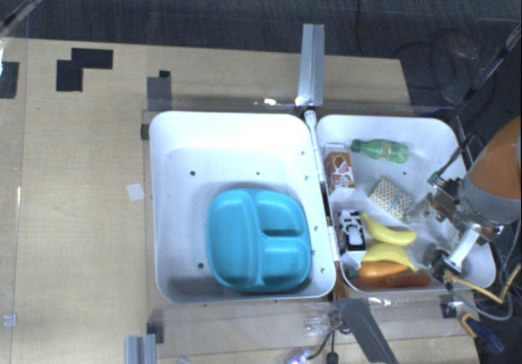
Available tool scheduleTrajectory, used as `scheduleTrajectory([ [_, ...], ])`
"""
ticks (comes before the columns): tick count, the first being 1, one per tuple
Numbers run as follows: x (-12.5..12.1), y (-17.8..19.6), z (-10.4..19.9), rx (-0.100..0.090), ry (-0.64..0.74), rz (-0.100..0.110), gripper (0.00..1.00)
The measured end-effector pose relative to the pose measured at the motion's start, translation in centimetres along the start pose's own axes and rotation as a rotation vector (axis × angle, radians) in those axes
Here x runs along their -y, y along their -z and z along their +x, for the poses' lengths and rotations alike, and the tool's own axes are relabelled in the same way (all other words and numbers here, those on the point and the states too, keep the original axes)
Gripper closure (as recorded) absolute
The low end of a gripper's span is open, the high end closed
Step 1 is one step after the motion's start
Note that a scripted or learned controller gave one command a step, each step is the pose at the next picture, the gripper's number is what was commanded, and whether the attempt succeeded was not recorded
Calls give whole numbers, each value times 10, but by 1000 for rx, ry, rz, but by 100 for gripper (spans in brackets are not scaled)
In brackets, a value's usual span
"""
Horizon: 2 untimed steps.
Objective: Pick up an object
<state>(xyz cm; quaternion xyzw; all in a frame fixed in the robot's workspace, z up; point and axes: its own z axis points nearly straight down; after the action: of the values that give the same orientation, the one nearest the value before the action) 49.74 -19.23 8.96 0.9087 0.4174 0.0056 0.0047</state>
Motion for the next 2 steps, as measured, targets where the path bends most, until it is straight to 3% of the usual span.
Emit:
scheduleTrajectory([
  [1, 71, 1, 76, -4, -272, -3, 0],
  [2, 36, 126, 31, 6, -154, 9, 0],
])
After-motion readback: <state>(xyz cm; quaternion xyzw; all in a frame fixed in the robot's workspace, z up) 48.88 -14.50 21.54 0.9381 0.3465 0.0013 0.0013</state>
